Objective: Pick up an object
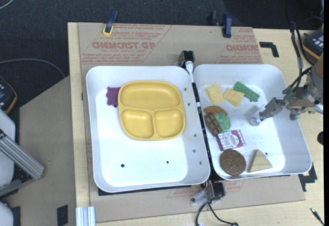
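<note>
Tool (255, 118) hangs over right bin (293, 132), holding nothing.

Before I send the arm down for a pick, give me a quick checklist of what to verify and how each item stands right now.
1. Gripper over the right bin: ok, above bare floor near the bin's middle.
2. Item between its fingers: not ok, nothing there.
3. Finger opening: cannot tell.
4. Item directly under the gripper: not ok; the green piece and pink packet lie off to its sides.
5. Targets free-standing: partly ok; the tan wedge and brown disc lie apart, the two yellow squares touch.
6. Yellow tray in the left bin: ok, away from the arm.
</note>
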Controlling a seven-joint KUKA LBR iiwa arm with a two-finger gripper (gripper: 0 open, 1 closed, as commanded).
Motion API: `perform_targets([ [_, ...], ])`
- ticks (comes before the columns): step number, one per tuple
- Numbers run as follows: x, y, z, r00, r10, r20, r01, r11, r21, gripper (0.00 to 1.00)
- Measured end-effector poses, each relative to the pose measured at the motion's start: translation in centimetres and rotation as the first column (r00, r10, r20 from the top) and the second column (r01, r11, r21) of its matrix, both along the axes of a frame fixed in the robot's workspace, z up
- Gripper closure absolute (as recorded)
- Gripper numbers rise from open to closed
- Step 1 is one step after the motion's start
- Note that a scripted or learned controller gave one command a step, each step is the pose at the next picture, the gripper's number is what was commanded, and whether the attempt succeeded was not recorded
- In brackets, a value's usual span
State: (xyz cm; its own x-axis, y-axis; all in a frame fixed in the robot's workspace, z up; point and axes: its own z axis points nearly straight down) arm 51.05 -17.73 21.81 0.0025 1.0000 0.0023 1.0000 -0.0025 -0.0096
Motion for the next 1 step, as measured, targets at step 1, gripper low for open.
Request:
perform_targets([
  [1, 0.24, 0.00, 0.47, 1.000, 0.003, 0.010, -0.003, 1.000, -0.003, 0.00],
])
